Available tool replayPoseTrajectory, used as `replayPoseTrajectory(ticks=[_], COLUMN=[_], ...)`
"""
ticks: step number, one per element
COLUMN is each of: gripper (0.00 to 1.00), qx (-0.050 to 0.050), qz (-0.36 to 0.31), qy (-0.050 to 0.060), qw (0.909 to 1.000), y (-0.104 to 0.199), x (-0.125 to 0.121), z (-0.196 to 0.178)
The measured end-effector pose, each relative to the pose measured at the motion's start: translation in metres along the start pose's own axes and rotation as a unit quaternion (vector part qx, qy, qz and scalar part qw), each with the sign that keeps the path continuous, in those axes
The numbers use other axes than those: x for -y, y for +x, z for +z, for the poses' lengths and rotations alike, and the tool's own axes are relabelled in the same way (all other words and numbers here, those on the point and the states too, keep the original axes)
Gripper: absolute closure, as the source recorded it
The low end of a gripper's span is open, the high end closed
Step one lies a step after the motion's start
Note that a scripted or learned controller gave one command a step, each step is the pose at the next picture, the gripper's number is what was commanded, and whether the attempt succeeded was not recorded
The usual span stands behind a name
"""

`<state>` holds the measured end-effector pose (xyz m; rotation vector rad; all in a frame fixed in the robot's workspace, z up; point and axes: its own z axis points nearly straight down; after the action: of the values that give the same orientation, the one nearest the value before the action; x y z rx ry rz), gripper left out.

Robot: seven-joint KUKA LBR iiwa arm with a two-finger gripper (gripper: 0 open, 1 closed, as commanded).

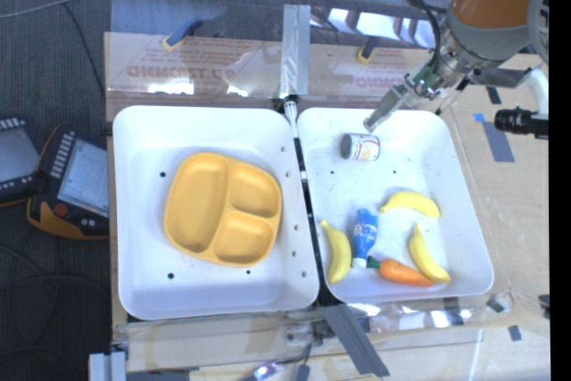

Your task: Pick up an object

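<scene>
The right bin holds a small tin can lying on its side near the back left. Toward the front lie three yellow bananas, a blue and white bottle and an orange carrot. My gripper reaches in from the upper right, slanted down and to the left. Its tip hangs just above and to the right of the can, and nothing shows held in it.
The left bin holds a yellow divided plate. A ridge separates the two bins. A cardboard and clear plastic wall stands behind them. A handheld pendant lies off the bench to the left.
</scene>
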<state>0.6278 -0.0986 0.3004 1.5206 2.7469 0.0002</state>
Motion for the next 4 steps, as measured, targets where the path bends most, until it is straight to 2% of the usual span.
replayPoseTrajectory(ticks=[1,2,3,4], gripper=[0.00,0.00,1.00,1.00], qx=[0.000,-0.004,0.001,0.000], qz=[-0.028,0.031,0.030,0.145], qy=[0.002,0.004,-0.003,0.001], qw=[0.9996,0.9995,0.9995,0.9894], y=[-0.030,-0.048,-0.049,-0.010], x=[-0.027,-0.017,-0.020,-0.042], z=[0.114,0.212,0.200,0.117])
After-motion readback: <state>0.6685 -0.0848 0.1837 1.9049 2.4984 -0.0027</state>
